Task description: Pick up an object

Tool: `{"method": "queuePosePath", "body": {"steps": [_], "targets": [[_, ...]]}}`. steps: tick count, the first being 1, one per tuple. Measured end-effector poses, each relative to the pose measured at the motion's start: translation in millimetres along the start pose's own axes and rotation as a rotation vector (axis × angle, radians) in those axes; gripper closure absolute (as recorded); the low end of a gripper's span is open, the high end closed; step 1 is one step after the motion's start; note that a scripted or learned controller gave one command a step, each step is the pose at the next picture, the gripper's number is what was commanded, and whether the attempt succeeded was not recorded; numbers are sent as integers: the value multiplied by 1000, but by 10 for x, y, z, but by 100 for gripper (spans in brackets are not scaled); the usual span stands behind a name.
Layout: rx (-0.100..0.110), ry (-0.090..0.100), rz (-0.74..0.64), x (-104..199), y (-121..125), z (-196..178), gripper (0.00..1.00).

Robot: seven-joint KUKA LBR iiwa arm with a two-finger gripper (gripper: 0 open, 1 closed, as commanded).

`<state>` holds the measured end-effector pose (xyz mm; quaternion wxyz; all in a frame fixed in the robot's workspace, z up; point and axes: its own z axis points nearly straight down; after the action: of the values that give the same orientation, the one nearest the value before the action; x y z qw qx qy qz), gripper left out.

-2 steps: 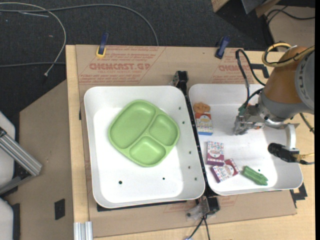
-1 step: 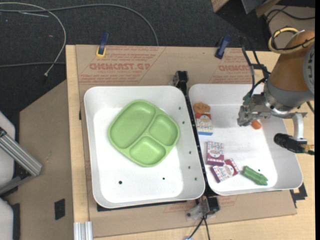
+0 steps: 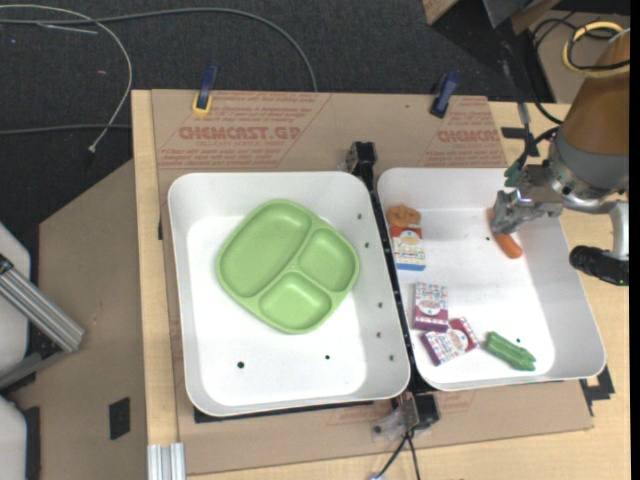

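Note:
My gripper (image 3: 507,218) hangs over the upper right part of the right bin (image 3: 560,298). Directly under its tip lies a small orange, carrot-like piece (image 3: 511,246); whether the gripper touches it is unclear. Several other small objects sit along the bin's left side: a brown-orange item (image 3: 403,214), a white, blue and red packet (image 3: 408,249), a pink box (image 3: 430,305) and a maroon packet (image 3: 447,341). A green pickle-shaped toy (image 3: 510,351) rests near the front edge.
The left bin (image 3: 200,368) holds a green divided plate (image 3: 288,265) at its middle. A black divider strip (image 3: 385,268) runs between the bins. Two blue clamps (image 3: 205,88) (image 3: 444,95) grip the cardboard at the back.

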<state>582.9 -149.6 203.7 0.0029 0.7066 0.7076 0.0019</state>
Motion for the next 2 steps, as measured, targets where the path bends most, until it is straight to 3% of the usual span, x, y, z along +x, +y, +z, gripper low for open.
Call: {"method": "queuePosePath", "body": {"steps": [2], "targets": [[10, 5, -4, 1040, -182, 90, 100]]}}
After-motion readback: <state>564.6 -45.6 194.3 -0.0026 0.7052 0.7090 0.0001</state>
